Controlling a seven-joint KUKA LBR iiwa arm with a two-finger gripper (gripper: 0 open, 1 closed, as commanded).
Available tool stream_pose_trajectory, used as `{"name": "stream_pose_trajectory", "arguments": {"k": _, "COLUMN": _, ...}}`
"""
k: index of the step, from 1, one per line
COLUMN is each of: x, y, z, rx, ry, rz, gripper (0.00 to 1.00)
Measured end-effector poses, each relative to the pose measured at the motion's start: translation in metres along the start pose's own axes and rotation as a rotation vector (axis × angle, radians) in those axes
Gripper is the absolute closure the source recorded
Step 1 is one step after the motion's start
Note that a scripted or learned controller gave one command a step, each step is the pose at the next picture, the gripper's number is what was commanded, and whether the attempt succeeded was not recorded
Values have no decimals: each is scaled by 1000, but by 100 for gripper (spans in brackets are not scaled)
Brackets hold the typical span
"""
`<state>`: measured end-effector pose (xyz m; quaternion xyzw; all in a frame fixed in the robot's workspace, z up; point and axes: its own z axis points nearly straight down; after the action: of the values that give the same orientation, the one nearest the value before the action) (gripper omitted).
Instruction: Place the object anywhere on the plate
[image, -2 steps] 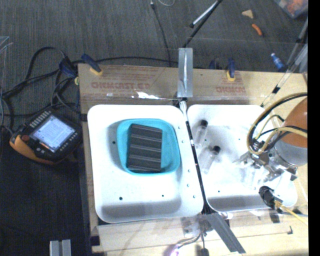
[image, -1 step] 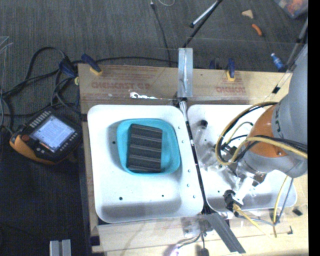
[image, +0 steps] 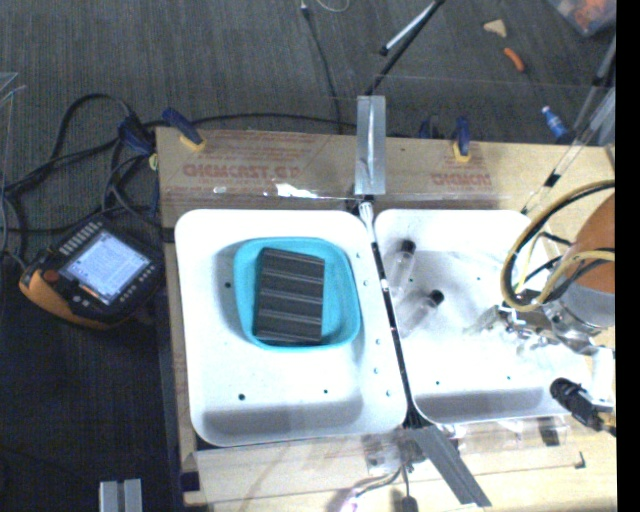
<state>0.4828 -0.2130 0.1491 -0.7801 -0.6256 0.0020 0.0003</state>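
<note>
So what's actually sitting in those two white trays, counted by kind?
Blue plates: 1, the blue plate in the left bin.
Dark ridged blocks: 1, the dark block lying on that plate.
Small dark-capped clear items: 2, one and another, in the right bin; too small to identify.
Total: 4

The table (image: 300, 165) was a pale wooden board with faint reversed red lettering along its far edge, held by blue-and-yellow clamps (image: 182, 132) and carrying two shallow white bins (image: 290, 405) side by side, with a metal post (image: 370, 145) upright between them at the back. Around it lay a dark grey carpeted floor (image: 200, 50), where black cables (image: 85, 125) looped toward an orange-edged handheld pendant (image: 95, 272) with a lit screen at the left. Small orange scraps (image: 512, 57) lay on the floor at the far right.
</note>
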Motion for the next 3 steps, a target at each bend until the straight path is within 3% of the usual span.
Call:
{"name": "stream_pose_trajectory", "arguments": {"k": 1, "x": 42, "y": -9, "z": 46, "rx": 2, "ry": 3, "rz": -11, "gripper": 0}}
{"name": "stream_pose_trajectory", "arguments": {"k": 2, "x": 49, "y": -2, "z": -111, "rx": -2, "ry": 0, "rz": -182, "gripper": 0}}
{"name": "stream_pose_trajectory", "arguments": {"k": 3, "x": 49, "y": -2, "z": -110, "rx": -1, "ry": 0, "rz": -181, "gripper": 0}}
